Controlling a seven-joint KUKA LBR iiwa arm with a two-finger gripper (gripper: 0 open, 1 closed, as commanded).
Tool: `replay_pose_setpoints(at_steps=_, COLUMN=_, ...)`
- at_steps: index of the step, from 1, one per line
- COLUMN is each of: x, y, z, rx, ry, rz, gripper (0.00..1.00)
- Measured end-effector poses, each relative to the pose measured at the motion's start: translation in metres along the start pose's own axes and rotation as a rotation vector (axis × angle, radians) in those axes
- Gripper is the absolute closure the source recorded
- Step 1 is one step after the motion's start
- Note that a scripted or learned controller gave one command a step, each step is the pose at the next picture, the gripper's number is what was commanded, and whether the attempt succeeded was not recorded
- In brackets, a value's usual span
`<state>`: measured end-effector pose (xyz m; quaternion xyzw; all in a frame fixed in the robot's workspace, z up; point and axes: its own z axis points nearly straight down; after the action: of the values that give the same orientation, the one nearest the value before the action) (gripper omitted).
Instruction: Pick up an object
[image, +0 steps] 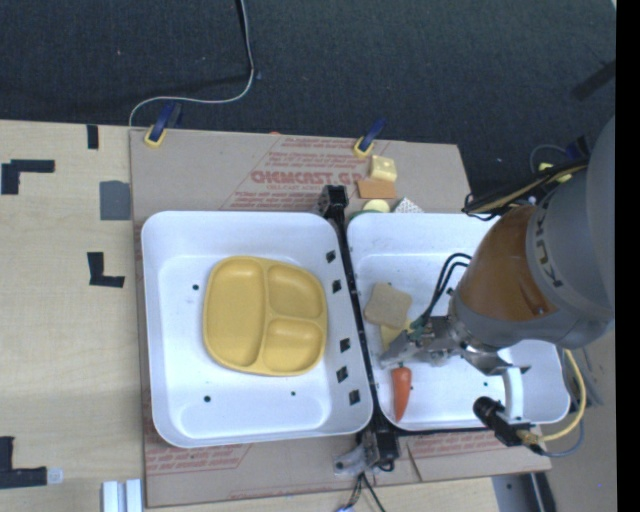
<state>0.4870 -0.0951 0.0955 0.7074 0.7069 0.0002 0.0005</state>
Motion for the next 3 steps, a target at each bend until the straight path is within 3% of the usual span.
replay_pose_setpoints(at_steps=1, x=-0.014, y=0.077, z=0.011, rx=-0.001, ry=-0.001, rz=-0.003, gripper=0.0)
replay_pose_setpoints(at_steps=2, x=0.003, y=0.13, z=0.011, rx=-0.003, ry=-0.001, rz=-0.004, gripper=0.0)
replay_pose_setpoints(at_steps=3, x=-0.015, y=0.171, z=0.011, rx=-0.002, ry=-0.001, rz=-0.003, gripper=0.0)
